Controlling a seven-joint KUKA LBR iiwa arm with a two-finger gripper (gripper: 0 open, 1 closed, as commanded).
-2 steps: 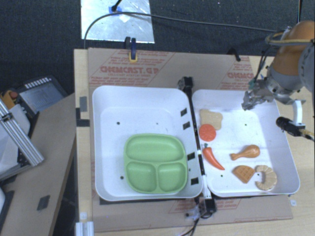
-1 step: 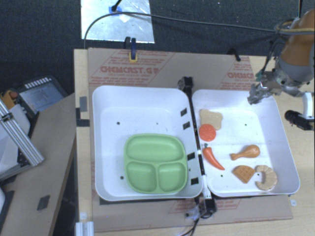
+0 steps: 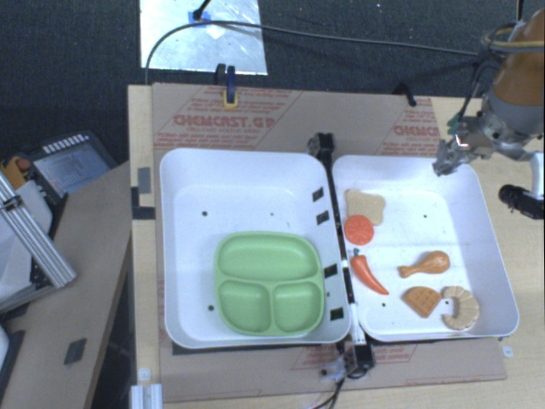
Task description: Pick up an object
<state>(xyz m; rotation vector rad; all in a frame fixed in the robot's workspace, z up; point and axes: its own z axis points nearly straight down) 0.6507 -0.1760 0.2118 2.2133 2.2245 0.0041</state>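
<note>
The right bin (image 3: 485, 220) holds toy food: a beige bread slice (image 3: 366, 205), a red tomato slice (image 3: 358, 229), a red chili pepper (image 3: 369, 273), a brown chicken drumstick (image 3: 425, 265), an orange waffle piece (image 3: 421, 300) and a tan shrimp-shaped piece (image 3: 460, 308). My gripper (image 3: 446, 162) hangs above the far right corner of this bin, well away from all the food. The nearest item, the bread slice, lies to its lower left. Nothing shows at its tip.
The left bin (image 3: 183, 194) holds a green divided plate (image 3: 268, 282) in its near half. A black clamp (image 3: 324, 146) sits where the two bins meet at the back. Cables run across the dark floor behind the bench.
</note>
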